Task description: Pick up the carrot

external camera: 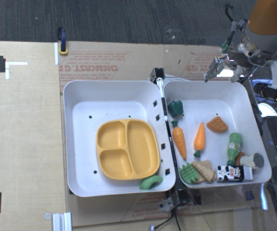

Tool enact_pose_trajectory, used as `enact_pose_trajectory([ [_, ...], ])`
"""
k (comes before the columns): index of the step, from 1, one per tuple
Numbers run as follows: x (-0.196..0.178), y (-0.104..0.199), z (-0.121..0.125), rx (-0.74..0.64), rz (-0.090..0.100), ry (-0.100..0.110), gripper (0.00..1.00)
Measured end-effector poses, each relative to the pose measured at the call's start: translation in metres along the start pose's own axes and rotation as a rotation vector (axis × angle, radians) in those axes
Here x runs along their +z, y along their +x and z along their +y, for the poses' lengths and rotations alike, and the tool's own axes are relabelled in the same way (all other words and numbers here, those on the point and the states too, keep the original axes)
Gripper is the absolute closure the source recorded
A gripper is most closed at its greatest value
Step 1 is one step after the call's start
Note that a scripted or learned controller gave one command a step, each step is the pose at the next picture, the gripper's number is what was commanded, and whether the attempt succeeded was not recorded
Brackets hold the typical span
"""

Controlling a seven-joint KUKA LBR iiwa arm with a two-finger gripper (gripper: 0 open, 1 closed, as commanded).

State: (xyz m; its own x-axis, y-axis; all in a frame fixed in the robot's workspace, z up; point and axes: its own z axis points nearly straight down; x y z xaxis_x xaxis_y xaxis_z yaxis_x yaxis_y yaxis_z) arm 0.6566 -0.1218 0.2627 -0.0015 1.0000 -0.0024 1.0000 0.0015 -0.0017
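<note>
Orange carrot [178, 142] | right bin [234, 91] | well apart from pincer [220, 67]

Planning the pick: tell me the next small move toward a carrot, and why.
Probably bring the gripper forward and down over the right bin. It sits above the bin's far rim, while both carrots lie lower, one carrot by the divider, the other mid-bin and freer to grasp.
</note>
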Motion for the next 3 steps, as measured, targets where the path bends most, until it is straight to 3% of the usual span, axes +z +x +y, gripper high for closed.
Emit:
enact_pose_trajectory([
  [1,0.072,0.074,-0.037,-0.077,0.000,0.002,0.00],
  [2,0.071,0.069,-0.095,-0.102,0.001,0.001,0.00],
  [3,0.163,0.008,-0.128,0.093,0.003,0.002,0.00],
])
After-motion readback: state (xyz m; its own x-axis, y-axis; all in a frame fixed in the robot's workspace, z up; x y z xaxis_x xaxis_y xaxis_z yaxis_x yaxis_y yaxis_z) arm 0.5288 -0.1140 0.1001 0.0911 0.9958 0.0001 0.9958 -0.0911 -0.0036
